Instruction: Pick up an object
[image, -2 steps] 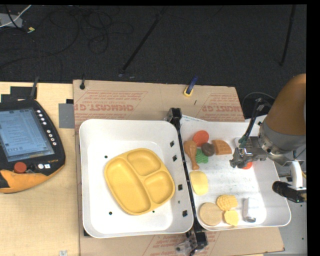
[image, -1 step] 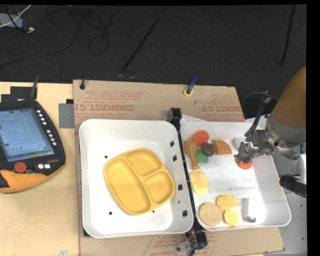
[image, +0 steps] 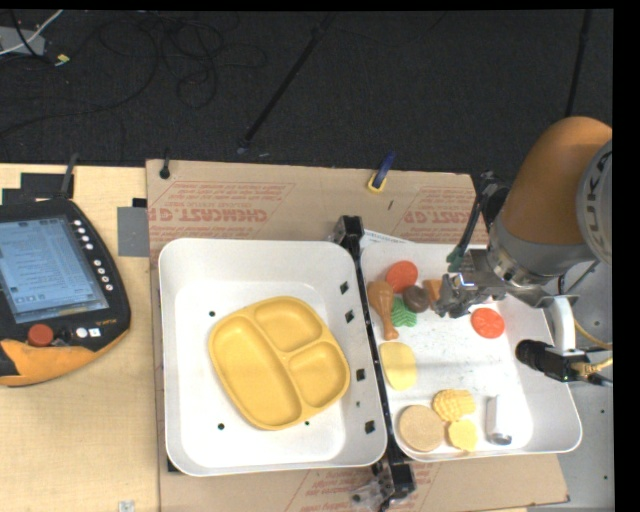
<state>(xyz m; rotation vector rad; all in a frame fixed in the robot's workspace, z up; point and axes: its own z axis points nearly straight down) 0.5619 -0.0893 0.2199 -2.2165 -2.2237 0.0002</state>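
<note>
The right bin (image: 545, 425) holds several toy foods: a red-orange tomato (image: 402, 274), a brown drumstick (image: 382, 303), a green piece (image: 404, 314), a dark brown piece (image: 416, 297), a red round slice (image: 488, 323), a pale yellow block (image: 399, 365), a corn piece (image: 453, 404), a tan round cookie (image: 421, 428) and a small yellow piece (image: 463, 435). My gripper (image: 456, 297) hangs low over the upper middle of this bin, between the dark brown piece and the red slice. No object shows between its tips.
The left bin (image: 190, 270) holds a yellow divided plate (image: 278, 360). A grey metal piece (image: 495, 420) lies at the right bin's lower right. A teach pendant (image: 55, 290) rests on the bench at far left. The arm's body (image: 555, 210) overhangs the right bin's upper right corner.
</note>
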